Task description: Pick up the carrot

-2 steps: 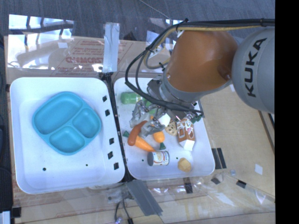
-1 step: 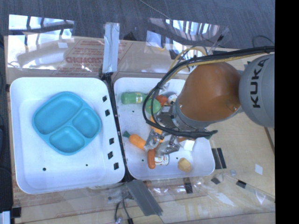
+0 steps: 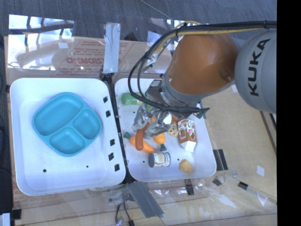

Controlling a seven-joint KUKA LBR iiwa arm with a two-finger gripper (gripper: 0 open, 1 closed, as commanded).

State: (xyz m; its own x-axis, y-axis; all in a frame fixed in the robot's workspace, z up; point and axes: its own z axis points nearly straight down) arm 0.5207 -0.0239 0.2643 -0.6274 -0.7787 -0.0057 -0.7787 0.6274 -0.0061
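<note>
The carrot point(image 3: 145, 146), orange with a small green top toward the bin's left wall, lies flat in the right bin point(image 3: 204, 160) among a pile of toy food. A darker orange-red piece lies partly across it. My gripper point(image 3: 146, 125) hangs low over this pile, just above and behind the carrot, under the arm's big orange band. The wrist hides much of the bin's back half. I see nothing lifted off the bin floor.
A small can point(image 3: 160, 159) and a tan lump point(image 3: 186, 165) lie in front of the carrot. To its right are a printed carton point(image 3: 186, 130) and a white block point(image 3: 189, 146). A green piece point(image 3: 128, 98) sits at the back left. The left bin point(image 3: 28, 173) holds a blue divided plate point(image 3: 67, 123).
</note>
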